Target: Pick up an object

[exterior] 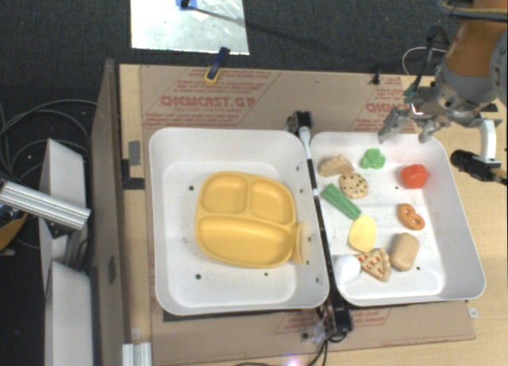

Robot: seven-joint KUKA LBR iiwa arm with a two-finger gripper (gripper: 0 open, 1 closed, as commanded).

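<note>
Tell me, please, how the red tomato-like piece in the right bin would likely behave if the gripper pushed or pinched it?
The red tomato looks rounded and glossy, so it may roll across the right bin when nudged. Its smooth curve could slip from a pinch that is off-centre. It looks like a toy, so probably light and stiff. The gripper is apart from it, above the bin's far rim.

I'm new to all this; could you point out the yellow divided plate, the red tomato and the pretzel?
yellow divided plate (242, 233): camera view, on its large front compartment.
red tomato (413, 175): camera view, its middle.
pretzel (411, 217): camera view, its centre.

toy foods (364, 233) | scattered, resting | right bin (464, 233)
</note>
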